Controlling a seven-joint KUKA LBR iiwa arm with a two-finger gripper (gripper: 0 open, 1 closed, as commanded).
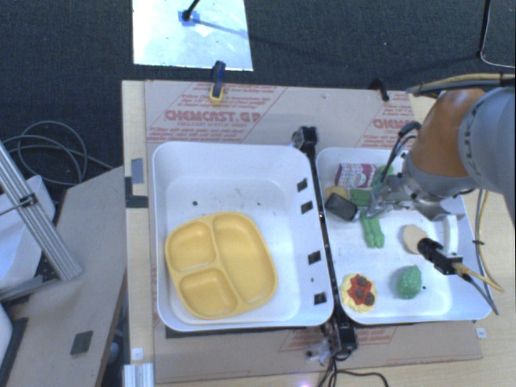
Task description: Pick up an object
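Green toy (372, 230) lies in the right bin (463, 305) — tool (377, 203) just above; grip state unclear.

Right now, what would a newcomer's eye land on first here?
Probably the yellow three-compartment plastic tray, lying alone in the left white bin. Next, the grey arm's orange band over the right white bin, above a clutter of small toys, including a green broccoli-like toy and a little pizza toy.

Yellow divided tray (219, 262) lies in the left white bin (234, 164)
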